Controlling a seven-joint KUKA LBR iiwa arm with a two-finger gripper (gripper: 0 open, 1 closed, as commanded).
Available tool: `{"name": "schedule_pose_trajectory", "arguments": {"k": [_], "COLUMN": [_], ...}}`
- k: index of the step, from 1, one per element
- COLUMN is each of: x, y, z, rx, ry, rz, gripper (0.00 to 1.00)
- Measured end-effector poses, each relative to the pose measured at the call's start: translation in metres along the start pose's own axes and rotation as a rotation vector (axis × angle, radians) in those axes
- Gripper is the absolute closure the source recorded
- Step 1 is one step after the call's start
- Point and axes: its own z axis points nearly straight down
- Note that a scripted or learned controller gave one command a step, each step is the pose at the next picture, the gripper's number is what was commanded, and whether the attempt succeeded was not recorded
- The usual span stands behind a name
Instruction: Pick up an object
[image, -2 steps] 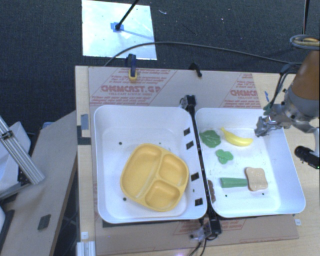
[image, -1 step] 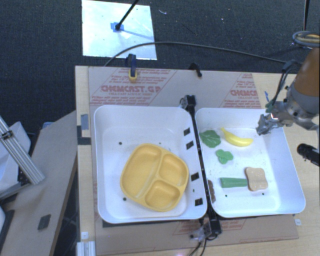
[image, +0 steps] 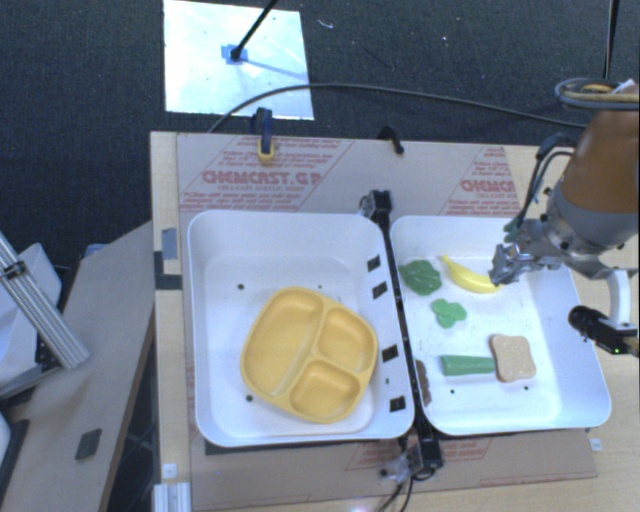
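In the right bin (image: 570, 400) lie a yellow banana (image: 466, 277), a dark green leafy piece (image: 420, 276), a small green piece (image: 449, 313), a green block (image: 466, 365) and a tan slice of bread (image: 513, 358). My gripper (image: 503, 268) hangs low over the bin's upper part, its tip right at the banana's right end. The fingers are dark and small against the bin, and nothing shows lifted off the floor.
The left bin (image: 220, 300) holds a yellow divided tray (image: 310, 352). A black divider with clips (image: 390, 300) runs between the bins. The arm's grey and orange body (image: 600, 170) reaches in from the right above the right bin's far corner.
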Motion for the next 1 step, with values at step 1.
{"name": "schedule_pose_trajectory", "arguments": {"k": [1], "x": [0.0471], "y": [-0.0181], "z": [-0.008], "rx": [0.0], "ry": [0.001], "rz": [-0.001], "gripper": [1.0]}}
